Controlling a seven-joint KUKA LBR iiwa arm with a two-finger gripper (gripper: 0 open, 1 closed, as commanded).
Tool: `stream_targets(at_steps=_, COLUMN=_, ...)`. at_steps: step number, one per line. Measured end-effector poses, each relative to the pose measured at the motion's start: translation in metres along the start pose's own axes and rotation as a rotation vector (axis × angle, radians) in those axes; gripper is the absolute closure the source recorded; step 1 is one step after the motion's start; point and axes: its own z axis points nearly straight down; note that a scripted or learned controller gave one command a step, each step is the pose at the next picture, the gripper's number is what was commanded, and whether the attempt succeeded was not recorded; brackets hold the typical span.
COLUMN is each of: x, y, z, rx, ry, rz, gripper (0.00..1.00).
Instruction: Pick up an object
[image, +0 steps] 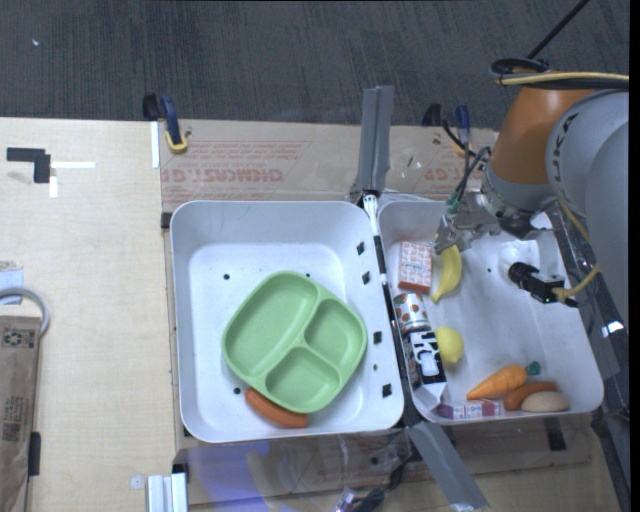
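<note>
Banana (449, 273) lies in the right bin (575, 330) near its back-left corner, jaws (447, 236) touching it; their state I cannot tell.

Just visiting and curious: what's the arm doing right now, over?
Two-finger gripper low in the right white bin, at the top end of the yellow banana. Grip unconfirmed. Pink-and-white snack packet close beside banana.

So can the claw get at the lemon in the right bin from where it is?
Probably yes. The lemon lies uncovered, just below the banana where the claw hovers; only the bottle crowds its left side.
</note>
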Motion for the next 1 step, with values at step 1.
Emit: stream_targets(at_steps=1, x=0.0343, y=0.0028, z=-0.0888, rx=0.004, ry=-0.001, rz=0.361, gripper=1.00)
